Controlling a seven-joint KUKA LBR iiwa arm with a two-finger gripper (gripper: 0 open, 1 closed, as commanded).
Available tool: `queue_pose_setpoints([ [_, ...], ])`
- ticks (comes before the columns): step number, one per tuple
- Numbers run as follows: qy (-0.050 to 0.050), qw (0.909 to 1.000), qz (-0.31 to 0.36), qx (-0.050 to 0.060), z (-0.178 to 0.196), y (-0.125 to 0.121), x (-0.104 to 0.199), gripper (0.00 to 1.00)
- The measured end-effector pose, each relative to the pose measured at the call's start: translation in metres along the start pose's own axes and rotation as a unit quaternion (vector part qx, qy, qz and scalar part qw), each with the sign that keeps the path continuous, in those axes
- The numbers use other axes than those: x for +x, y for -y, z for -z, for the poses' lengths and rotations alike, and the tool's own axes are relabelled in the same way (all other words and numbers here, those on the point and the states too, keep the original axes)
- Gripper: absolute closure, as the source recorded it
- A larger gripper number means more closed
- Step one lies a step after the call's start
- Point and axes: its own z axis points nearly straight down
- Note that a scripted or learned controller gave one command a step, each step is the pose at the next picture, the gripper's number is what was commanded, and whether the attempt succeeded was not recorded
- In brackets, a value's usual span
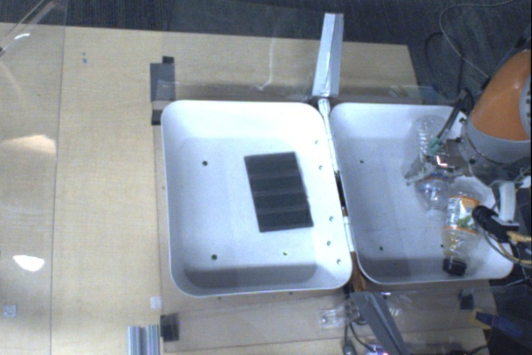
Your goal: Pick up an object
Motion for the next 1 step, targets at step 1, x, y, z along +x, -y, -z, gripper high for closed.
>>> queue_pose_setpoints([
  [1, 0.001, 0.999, -0.042, 0.013, 0.0935, -0.0672, 0.0523, 1.0],
])
